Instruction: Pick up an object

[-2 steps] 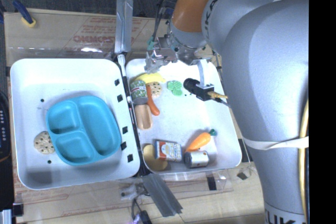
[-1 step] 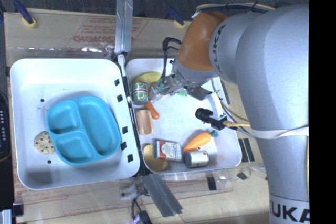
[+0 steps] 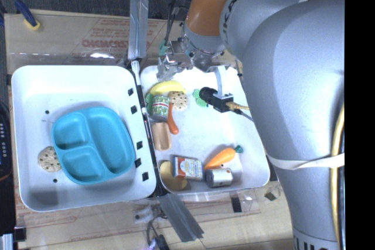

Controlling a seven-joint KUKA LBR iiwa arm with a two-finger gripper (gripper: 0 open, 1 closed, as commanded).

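The end effector [image 3: 170,64] hangs over the right bin's [image 3: 255,152] far corner, just above the banana [image 3: 166,88]; its grip can't be told.

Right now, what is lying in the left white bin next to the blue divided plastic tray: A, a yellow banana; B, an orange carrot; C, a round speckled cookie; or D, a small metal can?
C: a round speckled cookie lies on the left white bin's floor just left of the blue divided plastic tray.
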